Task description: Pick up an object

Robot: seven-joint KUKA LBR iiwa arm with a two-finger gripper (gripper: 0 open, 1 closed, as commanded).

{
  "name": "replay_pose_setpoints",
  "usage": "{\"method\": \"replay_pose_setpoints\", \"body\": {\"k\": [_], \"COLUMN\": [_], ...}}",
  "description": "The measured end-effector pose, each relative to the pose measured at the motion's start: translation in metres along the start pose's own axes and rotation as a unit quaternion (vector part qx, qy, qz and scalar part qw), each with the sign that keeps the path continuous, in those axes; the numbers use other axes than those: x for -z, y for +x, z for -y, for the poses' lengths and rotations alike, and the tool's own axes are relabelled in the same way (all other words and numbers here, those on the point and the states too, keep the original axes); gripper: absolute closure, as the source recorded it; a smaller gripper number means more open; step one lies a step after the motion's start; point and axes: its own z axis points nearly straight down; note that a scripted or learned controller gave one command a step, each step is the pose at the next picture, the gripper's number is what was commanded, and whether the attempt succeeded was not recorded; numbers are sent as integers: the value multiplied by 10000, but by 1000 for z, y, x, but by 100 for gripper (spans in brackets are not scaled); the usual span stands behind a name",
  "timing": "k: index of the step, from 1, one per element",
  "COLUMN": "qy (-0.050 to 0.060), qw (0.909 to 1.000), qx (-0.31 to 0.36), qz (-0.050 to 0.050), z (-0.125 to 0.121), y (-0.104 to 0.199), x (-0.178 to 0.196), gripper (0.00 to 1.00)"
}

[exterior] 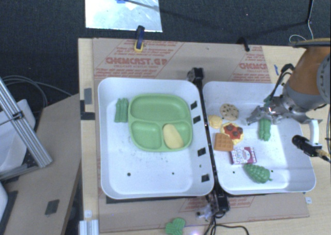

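Observation:
My gripper (268, 112) hovers in the upper right part of the right bin (295, 179), directly over the top end of a green pickle-like piece (265, 130) that lies lengthwise on the bin floor. I cannot tell whether the gripper touches the piece. To the left lie a cookie (229, 111), a small yellow piece (215, 121), a red and yellow pizza-like piece (233, 131) and an orange waffle (223, 142). A red packet (243, 155) and a bumpy green vegetable (257, 173) sit nearer the front.
The left bin (111, 177) holds a green divided plate (155, 109) with a yellow piece (172, 136) in its lower right compartment, and a green bean bundle (121, 110) beside it. A green toy (176, 225) lies on the bench in front of the bins.

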Motion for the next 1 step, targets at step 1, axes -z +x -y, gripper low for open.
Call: {"method": "replay_pose_setpoints", "body": {"k": [1], "qy": [-21], "qw": [10000], "qx": [5], "qz": [0], "z": [-2], "y": [0], "x": [12], "gripper": [100]}}
